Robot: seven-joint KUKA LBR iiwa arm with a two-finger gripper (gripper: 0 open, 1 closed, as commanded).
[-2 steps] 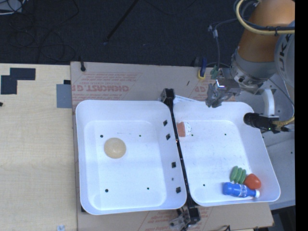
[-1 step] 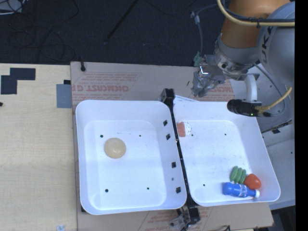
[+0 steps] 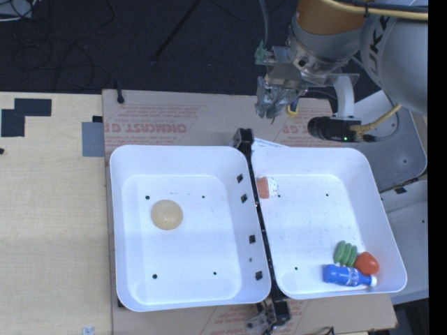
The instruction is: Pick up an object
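Observation:
My gripper (image 3: 274,109) hangs high above the bench, over the back edge of the right bin (image 3: 370,187), with nothing seen between its fingers. In the left bin (image 3: 126,180) lies a pale tan round disc (image 3: 167,215). The right bin holds a small salmon-pink block (image 3: 262,187) against its left wall. At that bin's front right corner sit a green ridged piece (image 3: 345,252), a red-orange rounded piece (image 3: 367,262) and a blue bottle (image 3: 347,276) lying on its side.
A black divider with clips (image 3: 251,208) runs between the two bins. Both bins rest on a cardboard sheet (image 3: 174,117) over a pale wooden bench (image 3: 49,215). Dark cables trail across the black floor behind.

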